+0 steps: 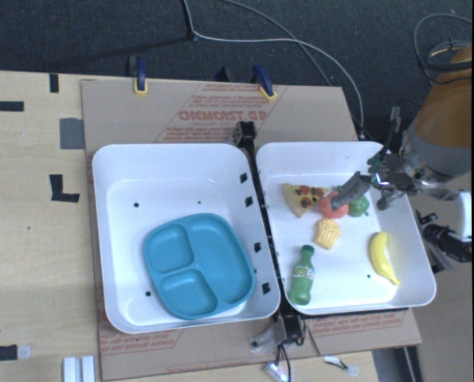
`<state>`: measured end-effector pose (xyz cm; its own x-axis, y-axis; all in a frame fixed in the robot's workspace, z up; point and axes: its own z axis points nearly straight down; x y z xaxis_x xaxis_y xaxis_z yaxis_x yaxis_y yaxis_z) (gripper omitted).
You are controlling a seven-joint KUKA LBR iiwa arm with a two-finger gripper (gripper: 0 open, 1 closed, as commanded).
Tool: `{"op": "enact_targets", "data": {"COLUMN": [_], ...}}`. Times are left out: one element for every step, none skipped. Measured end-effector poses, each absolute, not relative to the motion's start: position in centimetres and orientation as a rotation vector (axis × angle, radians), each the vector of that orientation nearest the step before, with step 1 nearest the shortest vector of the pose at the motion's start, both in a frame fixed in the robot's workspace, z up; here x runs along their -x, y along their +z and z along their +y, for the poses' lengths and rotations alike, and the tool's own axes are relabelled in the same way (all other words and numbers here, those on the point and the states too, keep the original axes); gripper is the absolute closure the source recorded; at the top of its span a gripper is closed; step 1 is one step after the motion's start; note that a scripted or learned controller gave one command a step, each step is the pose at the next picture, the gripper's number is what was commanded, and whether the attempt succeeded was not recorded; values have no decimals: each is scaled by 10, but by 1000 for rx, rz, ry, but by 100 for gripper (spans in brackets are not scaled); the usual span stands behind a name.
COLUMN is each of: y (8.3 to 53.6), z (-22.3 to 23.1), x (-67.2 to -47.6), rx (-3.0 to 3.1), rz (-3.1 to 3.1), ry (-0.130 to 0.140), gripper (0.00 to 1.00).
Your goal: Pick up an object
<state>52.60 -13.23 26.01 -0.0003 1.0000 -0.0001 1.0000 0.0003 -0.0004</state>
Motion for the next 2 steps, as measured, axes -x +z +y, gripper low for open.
{"op": "enact_targets", "data": {"y": [153, 84], "z": [-159, -174], "x": [-520, -518], "rx": [2131, 2221], "rz": [-2298, -2221], "ry": [8, 1], "gripper": [0, 0]}}
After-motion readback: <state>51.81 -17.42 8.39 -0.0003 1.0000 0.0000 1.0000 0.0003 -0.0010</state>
